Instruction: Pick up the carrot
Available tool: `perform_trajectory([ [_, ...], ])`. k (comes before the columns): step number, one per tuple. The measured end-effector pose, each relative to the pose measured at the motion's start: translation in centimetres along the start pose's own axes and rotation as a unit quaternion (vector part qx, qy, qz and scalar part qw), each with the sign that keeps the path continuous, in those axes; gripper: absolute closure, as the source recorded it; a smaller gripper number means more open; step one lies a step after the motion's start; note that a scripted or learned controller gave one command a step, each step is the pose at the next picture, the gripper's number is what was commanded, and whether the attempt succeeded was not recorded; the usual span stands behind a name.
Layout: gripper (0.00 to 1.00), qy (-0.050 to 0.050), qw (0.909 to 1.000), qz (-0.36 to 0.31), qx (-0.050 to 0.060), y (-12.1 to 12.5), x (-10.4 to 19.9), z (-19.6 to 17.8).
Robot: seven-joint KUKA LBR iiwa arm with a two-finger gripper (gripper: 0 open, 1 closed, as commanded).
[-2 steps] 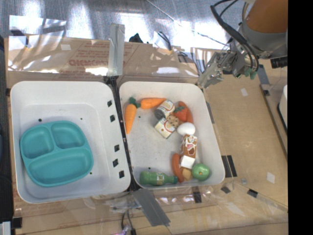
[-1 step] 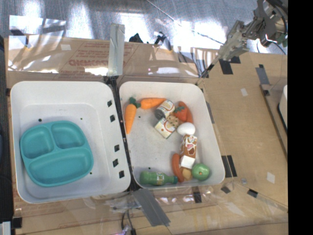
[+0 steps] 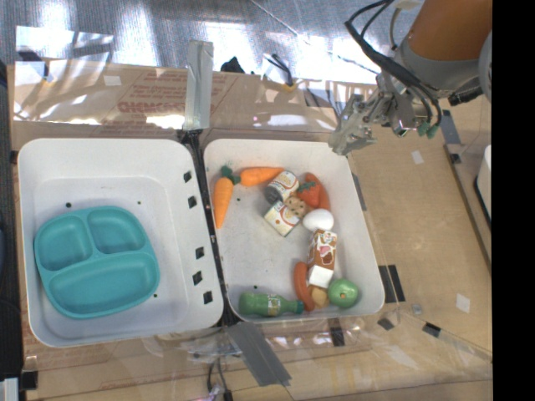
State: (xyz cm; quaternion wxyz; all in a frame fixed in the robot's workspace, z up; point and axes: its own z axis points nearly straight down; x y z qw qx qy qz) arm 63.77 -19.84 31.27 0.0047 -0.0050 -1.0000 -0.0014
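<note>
Two carrots lie in the upper left part of the right bin [image 3: 359, 224]. One carrot [image 3: 221, 202] lies lengthwise along the bin's left wall, green top pointing away from me. The other carrot [image 3: 261, 175] lies crosswise near the back wall, and the two green tops nearly meet. My gripper [image 3: 349, 136] hangs above the bin's back right corner, over the rim, well to the right of both carrots and apart from everything in the bin. Nothing is seen held in it.
The right bin also holds a small can [image 3: 280, 186], a white carton [image 3: 284, 217], a white egg [image 3: 318, 220], a green bottle [image 3: 269, 305], a green apple [image 3: 343, 292] and other toy food. A teal divided plate [image 3: 96, 261] sits in the left bin [image 3: 50, 161].
</note>
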Motion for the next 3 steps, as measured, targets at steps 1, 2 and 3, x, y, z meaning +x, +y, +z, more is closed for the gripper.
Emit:
perform_trajectory([
  [1, 1.00, -0.008, 0.9991, -0.042, 0.003, -1.0, -0.6, -5.6],
  [2, 0.00, -0.007, 0.9991, -0.042, 0.003, -1.0, -0.5, -5.5],
  [3, 0.00, 0.001, 0.9993, -0.038, -0.001, -0.6, -1.8, 11.5],
])
